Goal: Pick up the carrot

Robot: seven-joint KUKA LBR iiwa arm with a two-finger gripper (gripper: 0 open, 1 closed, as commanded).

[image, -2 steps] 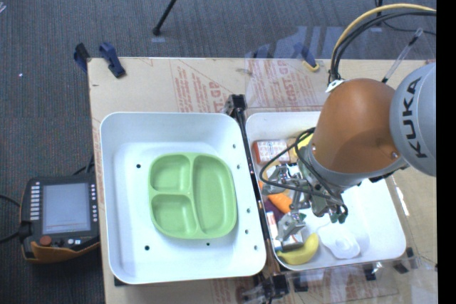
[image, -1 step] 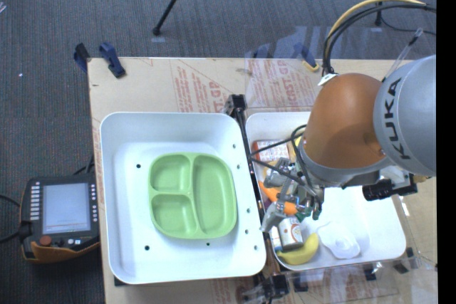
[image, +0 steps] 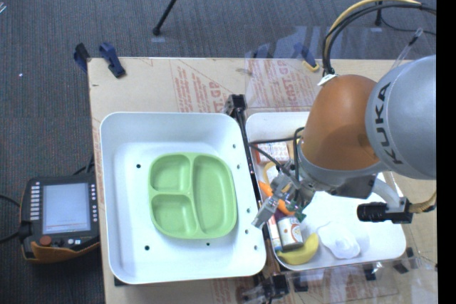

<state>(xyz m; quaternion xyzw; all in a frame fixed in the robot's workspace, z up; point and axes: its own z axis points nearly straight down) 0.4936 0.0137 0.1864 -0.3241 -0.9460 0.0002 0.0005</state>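
Reaching in from the right, the grey arm [image: 406,117] with its orange band [image: 342,121] is seen low over the right bin [image: 274,124]. The gripper [image: 279,204] is placed at that bin's left side, just above the carrot [image: 266,189], whose orange body is partly hidden beneath it. Whether the carrot is gripped cannot be told, as the gap is obscured by the wrist. A small bottle [image: 290,231] and a banana [image: 301,251] are found just below the gripper, with a white object [image: 340,241] to their right. In the left bin [image: 121,146] a green divided tray [image: 192,196] is laid flat. A pendant [image: 63,213] is set beside the bench.
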